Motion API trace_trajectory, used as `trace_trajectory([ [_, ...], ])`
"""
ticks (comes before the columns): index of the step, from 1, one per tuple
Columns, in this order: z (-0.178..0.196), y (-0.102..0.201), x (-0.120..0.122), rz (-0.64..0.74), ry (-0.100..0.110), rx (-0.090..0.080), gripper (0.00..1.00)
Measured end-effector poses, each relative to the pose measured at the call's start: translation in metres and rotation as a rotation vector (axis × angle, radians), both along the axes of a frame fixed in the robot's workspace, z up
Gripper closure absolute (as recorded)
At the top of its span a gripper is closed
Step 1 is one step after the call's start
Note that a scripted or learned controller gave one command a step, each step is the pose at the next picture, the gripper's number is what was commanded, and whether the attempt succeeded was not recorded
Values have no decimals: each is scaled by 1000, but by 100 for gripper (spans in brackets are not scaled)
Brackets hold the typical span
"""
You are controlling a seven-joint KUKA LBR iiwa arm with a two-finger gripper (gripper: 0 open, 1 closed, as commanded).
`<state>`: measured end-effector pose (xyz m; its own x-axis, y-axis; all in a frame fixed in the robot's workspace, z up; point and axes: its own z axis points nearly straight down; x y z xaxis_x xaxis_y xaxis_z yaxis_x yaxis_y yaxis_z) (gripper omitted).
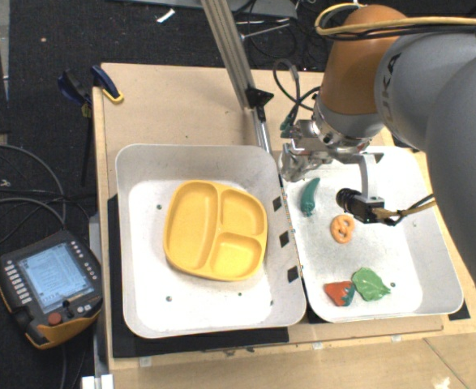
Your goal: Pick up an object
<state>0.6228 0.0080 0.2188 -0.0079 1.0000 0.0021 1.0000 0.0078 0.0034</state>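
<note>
Probably a robotics lab: teach pendant (49,286), loose floor cables (19,193), plywood bench (173,104).

I see my grey arm (432,79) coming in from the right, its orange band (359,51) above the wrist, gripper (301,162) pointing down.

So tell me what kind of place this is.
Most likely a robotics lab or test cell, not a home or kitchen. A teach pendant lies on the dark floor beside the bench, loose cables trail around it, and the grey arm works over two white bins holding toy-like items.
</note>
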Motion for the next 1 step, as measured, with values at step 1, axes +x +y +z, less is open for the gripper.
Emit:
trace_trajectory([
  [1,0,44,7,0,2,0,100],
])
